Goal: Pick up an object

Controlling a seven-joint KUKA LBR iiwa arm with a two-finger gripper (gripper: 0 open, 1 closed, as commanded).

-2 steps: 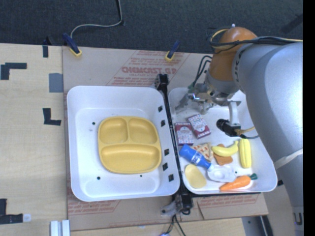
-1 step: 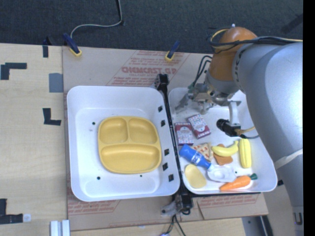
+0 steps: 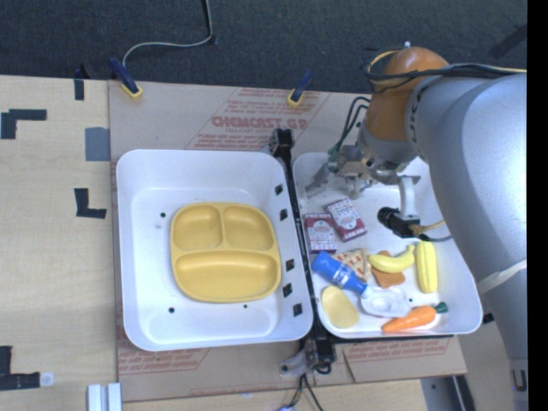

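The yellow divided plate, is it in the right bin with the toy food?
No, the yellow divided plate lies alone in the left bin.

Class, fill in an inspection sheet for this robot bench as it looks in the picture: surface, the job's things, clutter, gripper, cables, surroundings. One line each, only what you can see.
Surface: cardboard sheet on a wooden bench, held by two clamps at its far edge.
Job's things: right bin holds two small red cartons, a blue bottle, a banana, a yellow corn piece, a carrot and a pale yellow round piece.
Clutter: left bin holds a yellow divided plate.
Gripper: gripper sits over the right bin's far end; nothing seen between its fingers.
Cables: one cable across the dark floor beyond the bench; black cables on the arm.
Surroundings: dark carpet, black tape marks on the bench.
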